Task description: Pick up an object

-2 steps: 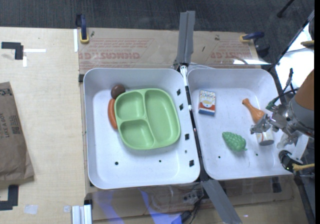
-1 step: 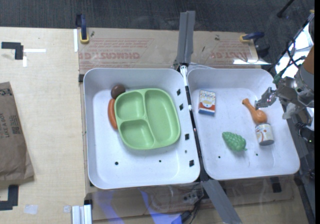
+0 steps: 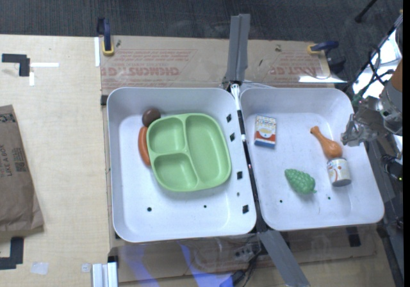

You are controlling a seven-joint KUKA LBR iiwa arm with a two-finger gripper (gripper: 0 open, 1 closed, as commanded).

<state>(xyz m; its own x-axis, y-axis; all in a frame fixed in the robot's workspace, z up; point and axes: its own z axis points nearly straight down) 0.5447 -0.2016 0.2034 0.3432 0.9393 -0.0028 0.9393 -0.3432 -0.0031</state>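
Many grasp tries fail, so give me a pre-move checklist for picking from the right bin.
1. Gripper at the right bin, over its right rim: ok.
2. Fingers open for a grasp: cannot tell.
3. Nothing held already: cannot tell.
4. Nearest target, the orange drumstick toy, lies apart from the walls: ok.
5. Room around it: not ok, the small white can lies right by its thick end.
6. Other targets, the green bumpy toy and the small card box, lie free of neighbours: ok.
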